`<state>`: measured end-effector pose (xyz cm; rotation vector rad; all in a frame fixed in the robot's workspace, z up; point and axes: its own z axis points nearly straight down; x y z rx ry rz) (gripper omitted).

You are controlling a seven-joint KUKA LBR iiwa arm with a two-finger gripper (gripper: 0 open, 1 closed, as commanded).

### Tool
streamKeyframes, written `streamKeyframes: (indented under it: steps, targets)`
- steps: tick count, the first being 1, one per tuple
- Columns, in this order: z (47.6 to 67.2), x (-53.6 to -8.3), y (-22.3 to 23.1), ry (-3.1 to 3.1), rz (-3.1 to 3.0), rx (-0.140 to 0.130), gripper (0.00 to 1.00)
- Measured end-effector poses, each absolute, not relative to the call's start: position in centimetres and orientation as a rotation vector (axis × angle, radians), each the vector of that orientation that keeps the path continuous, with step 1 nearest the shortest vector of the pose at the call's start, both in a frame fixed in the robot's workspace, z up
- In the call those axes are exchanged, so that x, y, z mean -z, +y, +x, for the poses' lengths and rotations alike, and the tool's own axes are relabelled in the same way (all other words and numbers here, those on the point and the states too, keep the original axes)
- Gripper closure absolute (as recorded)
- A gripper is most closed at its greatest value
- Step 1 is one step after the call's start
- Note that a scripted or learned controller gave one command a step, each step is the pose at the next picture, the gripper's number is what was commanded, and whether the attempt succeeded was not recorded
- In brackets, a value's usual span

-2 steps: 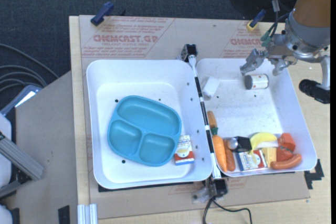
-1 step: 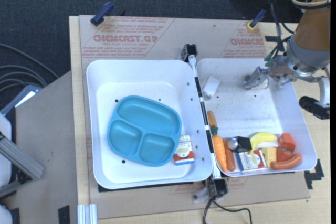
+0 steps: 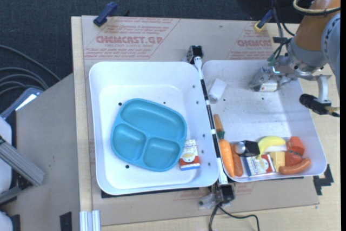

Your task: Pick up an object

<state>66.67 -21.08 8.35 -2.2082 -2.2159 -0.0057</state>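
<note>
Gripper low over the upper part of the right bin, reaching in from three o'clock under the orange-banded wrist; too small and blurred to tell anything between its tips. Nothing seen held.

At nine o'clock from the gripper, near the bins' shared wall, a small white block lying alone. Toward six o'clock, along the bin's near edge, a crowded pile: carrot lengthwise against the left wall, dark metal piece just beside it, red-and-white carton lying flat, yellow banana-like piece above it, cheese-coloured wedge, red pieces at the right end, and a sausage at the front. All touching or nearly so, well apart from the gripper.

Further toward eight o'clock, in the left bin, a blue divided plate lying flat, and a small juice box touching its lower right corner.
</note>
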Motion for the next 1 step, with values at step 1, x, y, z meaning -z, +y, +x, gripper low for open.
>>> streamKeyframes:
  steps: [1]
  targets:
    - [66.72,-8.40,-21.32,-2.214,-2.203,0.009,0.00]
